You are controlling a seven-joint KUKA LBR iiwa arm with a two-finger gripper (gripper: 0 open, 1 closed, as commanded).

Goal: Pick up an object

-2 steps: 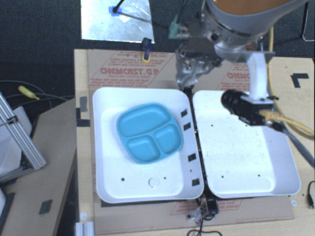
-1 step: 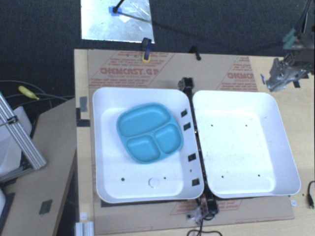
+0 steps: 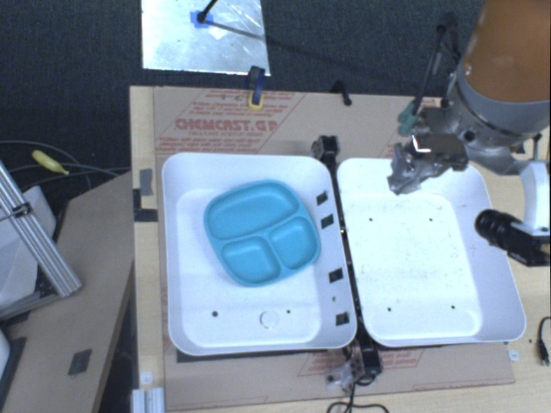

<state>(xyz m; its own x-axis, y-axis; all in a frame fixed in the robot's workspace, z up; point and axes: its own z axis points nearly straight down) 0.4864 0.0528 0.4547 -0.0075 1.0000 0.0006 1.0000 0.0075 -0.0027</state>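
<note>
Hovering over the far edge of the right bin (image 3: 482, 317), the gripper (image 3: 406, 179) carries nothing visible; whether it is released or clenched cannot be told. The likely target, a glossy blue plate (image 3: 261, 231) with three rounded compartments, lies flat in the left bin (image 3: 185, 308), well apart, apparently awaiting pickup.

a light blue plastic plate (image 3: 262, 231) with three compartments lies flat in the left white bin (image 3: 185, 317), rotated askew, near the bin's middle and apart from its walls, one large section above two smaller ones.
</note>
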